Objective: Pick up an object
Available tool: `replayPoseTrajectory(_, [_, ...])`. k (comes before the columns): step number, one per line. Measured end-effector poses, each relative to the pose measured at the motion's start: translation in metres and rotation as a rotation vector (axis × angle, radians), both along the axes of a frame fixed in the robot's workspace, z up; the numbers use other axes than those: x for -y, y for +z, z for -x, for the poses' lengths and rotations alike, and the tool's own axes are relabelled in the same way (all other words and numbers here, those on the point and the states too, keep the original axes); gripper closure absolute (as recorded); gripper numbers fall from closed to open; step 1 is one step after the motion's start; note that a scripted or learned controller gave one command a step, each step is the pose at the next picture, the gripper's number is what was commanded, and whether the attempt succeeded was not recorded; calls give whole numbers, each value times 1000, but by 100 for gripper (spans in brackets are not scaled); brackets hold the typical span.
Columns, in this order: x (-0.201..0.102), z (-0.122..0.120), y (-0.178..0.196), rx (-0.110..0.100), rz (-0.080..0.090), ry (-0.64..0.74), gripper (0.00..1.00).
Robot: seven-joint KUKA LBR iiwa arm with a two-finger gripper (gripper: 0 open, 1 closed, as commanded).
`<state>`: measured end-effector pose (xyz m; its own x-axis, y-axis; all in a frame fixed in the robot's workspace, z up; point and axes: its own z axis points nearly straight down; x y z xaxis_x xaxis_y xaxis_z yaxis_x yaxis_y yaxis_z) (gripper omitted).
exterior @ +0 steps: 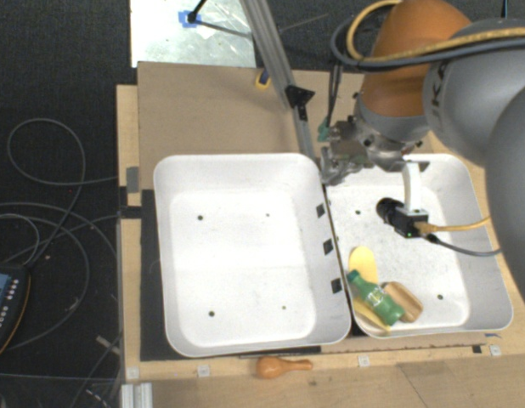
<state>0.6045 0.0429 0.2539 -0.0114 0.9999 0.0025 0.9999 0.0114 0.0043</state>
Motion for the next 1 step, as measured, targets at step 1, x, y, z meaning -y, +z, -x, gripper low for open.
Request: replayPoseTrajectory(1, [-54,-12,3,-1,0,-1,100])
